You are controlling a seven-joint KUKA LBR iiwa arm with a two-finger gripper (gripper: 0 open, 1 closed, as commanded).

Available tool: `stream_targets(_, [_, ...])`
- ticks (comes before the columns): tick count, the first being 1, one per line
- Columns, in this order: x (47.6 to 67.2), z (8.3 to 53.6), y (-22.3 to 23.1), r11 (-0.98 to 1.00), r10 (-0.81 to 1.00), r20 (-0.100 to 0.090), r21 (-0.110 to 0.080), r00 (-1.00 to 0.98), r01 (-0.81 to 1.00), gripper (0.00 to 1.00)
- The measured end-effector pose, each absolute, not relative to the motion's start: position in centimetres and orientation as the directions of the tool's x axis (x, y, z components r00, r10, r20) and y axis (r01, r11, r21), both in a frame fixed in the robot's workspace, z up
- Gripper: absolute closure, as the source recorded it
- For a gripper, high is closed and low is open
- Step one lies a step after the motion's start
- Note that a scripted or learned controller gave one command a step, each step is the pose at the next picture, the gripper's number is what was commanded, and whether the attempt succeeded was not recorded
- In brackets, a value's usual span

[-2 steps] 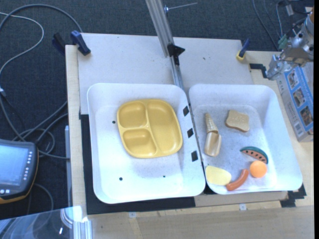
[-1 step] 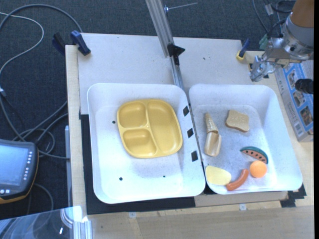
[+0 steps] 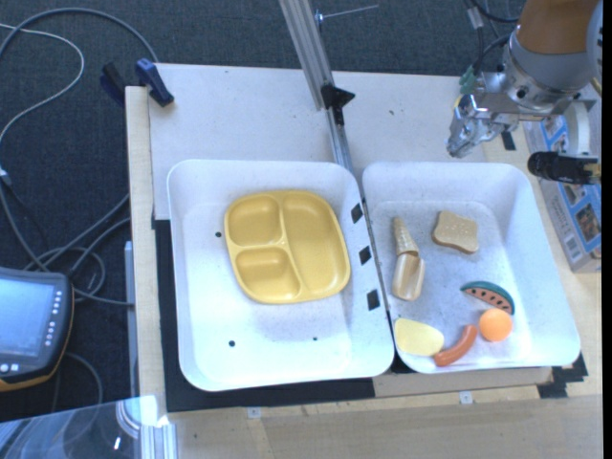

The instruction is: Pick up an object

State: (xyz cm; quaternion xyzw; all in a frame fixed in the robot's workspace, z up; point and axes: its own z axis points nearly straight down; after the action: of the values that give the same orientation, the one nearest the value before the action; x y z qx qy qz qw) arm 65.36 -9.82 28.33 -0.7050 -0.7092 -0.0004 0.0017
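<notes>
The gripper [image 3: 463, 138] hung above the bench just beyond the far rim of the right bin [image 3: 535, 199], at the end of the grey arm [image 3: 555, 27] with its orange band. It carried nothing, and the metal fingers were too small and blurred to tell whether they stood spread or pressed together.

Inside the right bin, toward its far side, a slice of toy bread [image 3: 455, 232] lay nearest the gripper, well apart from it. To its left lay a tan ice cream cone [image 3: 404, 236], with what looked like a pale bread roll [image 3: 408, 277] touching its near end. Nearer still, on the right, were a watermelon slice [image 3: 489, 296] and an orange ball [image 3: 494, 325] just beside it. A red sausage [image 3: 456, 347] curved from the ball toward a yellow lemon-shaped piece [image 3: 419, 337] in the bin's near left corner.

The left bin [image 3: 191, 256] held a yellow divided plate [image 3: 286, 246], lying flat near its middle.
</notes>
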Motion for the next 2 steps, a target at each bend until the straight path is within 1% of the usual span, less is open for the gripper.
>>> stream_targets(1, [64.3,27.3,-3.5,0.007,1.000,0.004,-0.004,-0.007,1.000,1.00])
stream_targets(2, [62.8,26.3,1.1,0.006,1.000,0.002,-0.005,-0.006,1.000,1.00])
